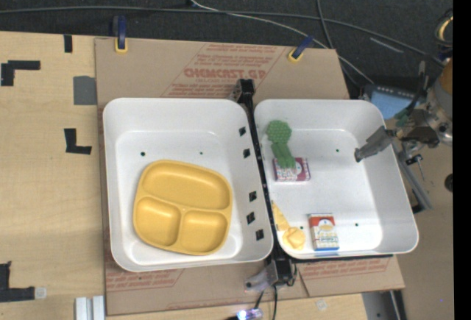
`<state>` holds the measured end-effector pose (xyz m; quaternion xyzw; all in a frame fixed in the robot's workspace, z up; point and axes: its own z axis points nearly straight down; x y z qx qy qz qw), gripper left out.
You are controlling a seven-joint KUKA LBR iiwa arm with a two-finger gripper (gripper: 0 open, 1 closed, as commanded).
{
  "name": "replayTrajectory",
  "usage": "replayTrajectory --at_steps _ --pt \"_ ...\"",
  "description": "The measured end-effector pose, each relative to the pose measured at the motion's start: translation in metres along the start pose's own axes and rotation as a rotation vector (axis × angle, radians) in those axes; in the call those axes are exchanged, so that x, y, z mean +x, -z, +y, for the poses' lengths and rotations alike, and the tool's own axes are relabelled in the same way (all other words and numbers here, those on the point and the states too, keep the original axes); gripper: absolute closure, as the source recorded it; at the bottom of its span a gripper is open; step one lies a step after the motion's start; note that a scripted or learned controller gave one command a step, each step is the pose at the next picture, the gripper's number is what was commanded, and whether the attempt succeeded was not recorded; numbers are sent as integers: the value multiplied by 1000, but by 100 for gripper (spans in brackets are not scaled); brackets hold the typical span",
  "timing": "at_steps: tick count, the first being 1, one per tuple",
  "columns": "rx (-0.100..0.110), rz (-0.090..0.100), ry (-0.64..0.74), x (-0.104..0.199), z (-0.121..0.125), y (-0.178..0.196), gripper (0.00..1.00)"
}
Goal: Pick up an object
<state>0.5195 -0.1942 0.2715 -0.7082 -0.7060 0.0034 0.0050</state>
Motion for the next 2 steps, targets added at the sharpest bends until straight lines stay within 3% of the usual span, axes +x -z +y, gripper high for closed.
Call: replayTrajectory --at_steps 1,2 --pt "-11 -3 4 0 2 6 0" --pt "-6 -2 4 5 7 -56 0"
